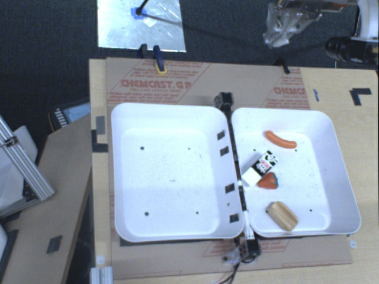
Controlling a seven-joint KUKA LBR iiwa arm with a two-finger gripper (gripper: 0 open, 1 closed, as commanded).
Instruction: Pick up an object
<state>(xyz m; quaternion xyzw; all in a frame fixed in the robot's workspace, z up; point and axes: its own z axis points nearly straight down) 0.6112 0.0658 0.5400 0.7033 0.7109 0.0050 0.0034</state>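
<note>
The right bin [331, 158] holds several small objects. An orange sausage [280, 139] lies near its back. A black and white block [261, 166] sits by the bin's left wall, with a red piece [269, 181] touching its near side. A tan wooden block [282, 215] lies toward the front. My gripper [279, 33] hangs high above the bench, beyond the back edge of the right bin, far from all the objects. Nothing shows between its fingers.
The left bin [124, 176] stands beside the right one, joined by a black-clipped divider [232, 164]. A shiny metal sheet [141, 16] lies on the dark floor behind. Metal framing [23, 164] stands at the far left.
</note>
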